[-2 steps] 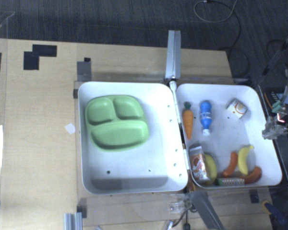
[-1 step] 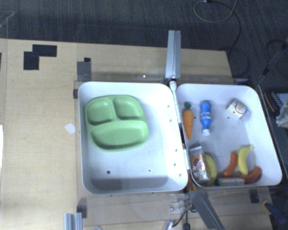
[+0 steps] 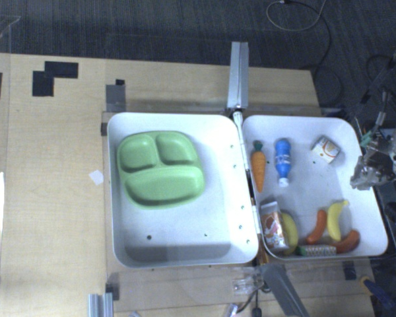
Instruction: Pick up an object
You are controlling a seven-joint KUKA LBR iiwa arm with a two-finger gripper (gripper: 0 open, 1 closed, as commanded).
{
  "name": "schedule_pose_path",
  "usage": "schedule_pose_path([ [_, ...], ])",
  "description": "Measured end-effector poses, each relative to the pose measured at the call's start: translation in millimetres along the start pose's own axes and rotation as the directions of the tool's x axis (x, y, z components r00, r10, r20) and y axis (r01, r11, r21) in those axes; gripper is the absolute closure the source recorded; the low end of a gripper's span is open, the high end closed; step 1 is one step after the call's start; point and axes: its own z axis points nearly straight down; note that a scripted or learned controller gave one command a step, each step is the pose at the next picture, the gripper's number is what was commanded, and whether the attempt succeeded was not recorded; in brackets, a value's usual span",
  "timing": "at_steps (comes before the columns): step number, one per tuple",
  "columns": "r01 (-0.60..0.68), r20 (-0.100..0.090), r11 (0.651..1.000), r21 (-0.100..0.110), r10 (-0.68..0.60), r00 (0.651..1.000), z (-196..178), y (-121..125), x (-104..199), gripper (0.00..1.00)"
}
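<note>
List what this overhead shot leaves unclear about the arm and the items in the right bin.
- End effector, camera view: small and blurred at the right bin's edge; its finger state is unreadable.
- Arm: cut off by the frame's right edge.
- Small white carton: print too small to read.
- Packet and dark item along the near wall: partly overlapped by bananas and sausages; identity unclear.

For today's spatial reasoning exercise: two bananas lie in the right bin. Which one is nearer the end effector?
The banana beside the orange sausage-shaped toy, toward the bin's right side. The other banana lies further left, against the snack packet, away from the end effector.
</note>
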Motion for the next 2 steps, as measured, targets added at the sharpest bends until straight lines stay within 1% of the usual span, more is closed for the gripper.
schedule_pose_path([
  [1, 0.007, 0.001, 1.0, 0.004, -0.007, 1.0, -7.2, 0.6, 1.1, 1.0],
  [2, 0.076, 0.0, 0.997, -0.002, -0.076, 0.997, -34.1, 13.8, -1.8, 1.0],
])
